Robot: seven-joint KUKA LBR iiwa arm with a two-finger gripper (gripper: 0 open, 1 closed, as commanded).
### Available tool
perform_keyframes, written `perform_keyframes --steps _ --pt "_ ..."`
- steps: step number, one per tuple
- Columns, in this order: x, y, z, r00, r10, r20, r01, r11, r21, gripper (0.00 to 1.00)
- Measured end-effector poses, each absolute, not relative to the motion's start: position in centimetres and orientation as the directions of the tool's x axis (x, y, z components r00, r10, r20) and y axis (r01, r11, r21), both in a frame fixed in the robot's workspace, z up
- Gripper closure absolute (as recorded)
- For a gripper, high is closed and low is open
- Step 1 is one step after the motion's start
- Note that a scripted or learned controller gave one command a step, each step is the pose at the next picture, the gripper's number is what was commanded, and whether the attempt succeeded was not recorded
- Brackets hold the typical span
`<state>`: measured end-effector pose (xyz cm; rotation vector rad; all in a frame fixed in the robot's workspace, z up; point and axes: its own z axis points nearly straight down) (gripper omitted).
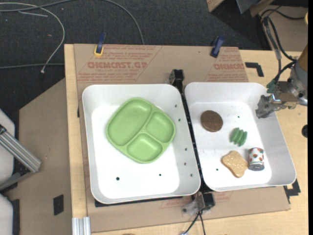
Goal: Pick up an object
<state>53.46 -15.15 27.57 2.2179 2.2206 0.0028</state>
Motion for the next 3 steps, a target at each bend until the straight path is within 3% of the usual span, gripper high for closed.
perform_keyframes --steps 1,3 --pt "54.8 -10.1 25.8 -0.005 1.000 0.003 1.000 0.005 -0.003 1.00" --pt "58.1 1.5 25.6 -0.007 1.000 0.002 1.000 0.007 0.002 1.00"
